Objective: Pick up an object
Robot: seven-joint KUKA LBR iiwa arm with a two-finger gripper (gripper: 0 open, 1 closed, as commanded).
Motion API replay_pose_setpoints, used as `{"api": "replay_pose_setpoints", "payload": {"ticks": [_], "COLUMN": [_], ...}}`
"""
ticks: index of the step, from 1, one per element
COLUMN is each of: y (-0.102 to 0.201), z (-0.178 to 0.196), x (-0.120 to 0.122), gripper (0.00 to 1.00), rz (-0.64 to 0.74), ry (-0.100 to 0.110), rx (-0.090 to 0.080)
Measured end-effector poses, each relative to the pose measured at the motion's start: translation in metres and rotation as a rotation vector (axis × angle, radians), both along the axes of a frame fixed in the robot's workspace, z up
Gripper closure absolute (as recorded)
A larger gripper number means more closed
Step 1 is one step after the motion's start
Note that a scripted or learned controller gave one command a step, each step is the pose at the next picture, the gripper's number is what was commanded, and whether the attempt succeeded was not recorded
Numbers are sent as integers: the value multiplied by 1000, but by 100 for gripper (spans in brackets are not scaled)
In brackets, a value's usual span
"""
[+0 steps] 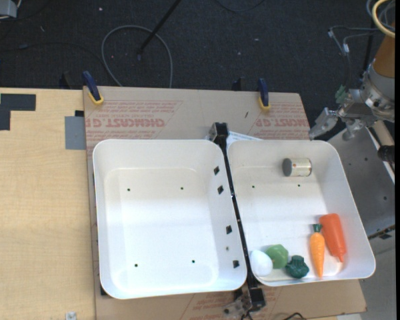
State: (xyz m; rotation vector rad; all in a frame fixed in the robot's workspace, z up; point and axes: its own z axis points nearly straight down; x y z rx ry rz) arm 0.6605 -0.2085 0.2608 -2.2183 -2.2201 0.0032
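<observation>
From my seat the arm [380, 59] sits at the upper right, off the bench, with its gripper [333, 119] hanging just outside the far right corner of the right bin [347, 185]. I cannot make out the fingers well enough to judge their spread, and I see nothing between them. The things to pick all lie in the right bin. A small cylinder [297, 167], dark at one end and pale metal along its side, lies on its side near the far wall. Along the near right edge a red-orange piece [334, 236] lies beside a carrot [317, 249], the two touching or nearly so. At the near wall a white egg [261, 261], a light green lump [277, 255] and a dark green piece [297, 267] sit bunched in a row. The left bin [160, 219] lies alongside, both resting on cardboard [180, 115] clamped at its far edge.
</observation>
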Motion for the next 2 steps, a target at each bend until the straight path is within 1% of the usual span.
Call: {"api": "replay_pose_setpoints", "payload": {"ticks": [1, 2], "y": [-9, -10], "z": [-138, -149], "x": [2, 6], "gripper": [0, 0], "rz": [0, -36], "ry": [-4, 0], "rx": [-1, 0]}}
